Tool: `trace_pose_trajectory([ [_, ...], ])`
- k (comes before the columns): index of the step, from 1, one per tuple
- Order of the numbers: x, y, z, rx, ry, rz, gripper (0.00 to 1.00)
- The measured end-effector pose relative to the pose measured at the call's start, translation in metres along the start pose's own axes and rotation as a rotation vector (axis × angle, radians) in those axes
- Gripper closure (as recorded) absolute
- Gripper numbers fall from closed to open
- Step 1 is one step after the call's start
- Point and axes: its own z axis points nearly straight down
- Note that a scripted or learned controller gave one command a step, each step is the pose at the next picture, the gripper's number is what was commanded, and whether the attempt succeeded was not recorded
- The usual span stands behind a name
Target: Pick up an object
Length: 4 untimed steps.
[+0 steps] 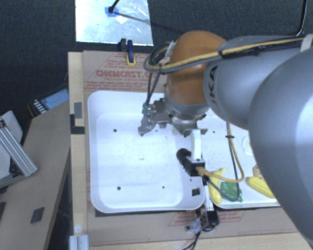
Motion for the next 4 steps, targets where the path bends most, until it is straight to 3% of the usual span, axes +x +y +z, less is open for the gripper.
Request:
trace_pose_trajectory([
  [1, 0.055, -0.065, -0.193, -0.005, 0.006, -0.004, 0.0],
  [2, 0.09, -0.07, -0.336, -0.005, 0.005, -0.001, 0.0],
  [3, 0.087, -0.074, -0.166, 0.026, -0.012, 0.007, 0.0],
  [4, 0.087, -0.056, -0.234, 0.004, -0.001, 0.003, 0.0],
])
